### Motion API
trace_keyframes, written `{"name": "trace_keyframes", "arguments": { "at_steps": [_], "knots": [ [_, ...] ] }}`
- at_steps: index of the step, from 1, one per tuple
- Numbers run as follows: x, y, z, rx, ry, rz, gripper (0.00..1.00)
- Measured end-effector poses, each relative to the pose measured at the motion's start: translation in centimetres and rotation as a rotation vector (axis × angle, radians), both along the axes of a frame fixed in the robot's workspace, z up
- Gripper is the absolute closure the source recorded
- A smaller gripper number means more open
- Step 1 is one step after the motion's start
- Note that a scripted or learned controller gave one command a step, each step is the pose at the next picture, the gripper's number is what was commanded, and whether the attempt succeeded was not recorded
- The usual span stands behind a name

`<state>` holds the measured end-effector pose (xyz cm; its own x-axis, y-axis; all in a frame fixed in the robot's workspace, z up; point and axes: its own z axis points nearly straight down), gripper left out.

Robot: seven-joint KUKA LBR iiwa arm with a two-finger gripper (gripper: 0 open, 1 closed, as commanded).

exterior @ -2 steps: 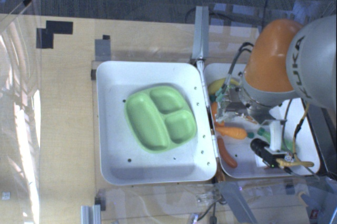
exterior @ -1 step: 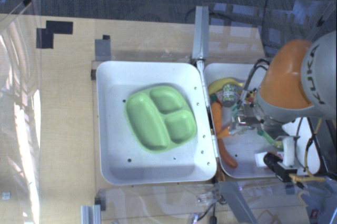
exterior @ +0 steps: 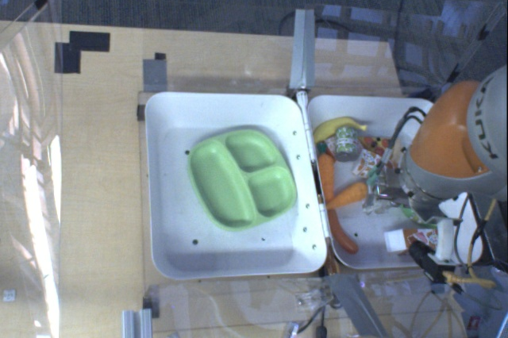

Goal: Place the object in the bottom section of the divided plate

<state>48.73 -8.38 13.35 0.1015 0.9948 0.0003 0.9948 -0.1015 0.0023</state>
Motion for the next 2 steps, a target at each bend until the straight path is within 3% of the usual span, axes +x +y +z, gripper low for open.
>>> {"name": "trace_keyframes", "arguments": {
  "at_steps": [1,2],
  "knots": [
    [9.4,-1.6,11.3,-0.002,-0.004,0.19,1.0],
    [6.3,-5.6,-2.4,-0.002,-0.005,0.395,1.0]
  ]
}}
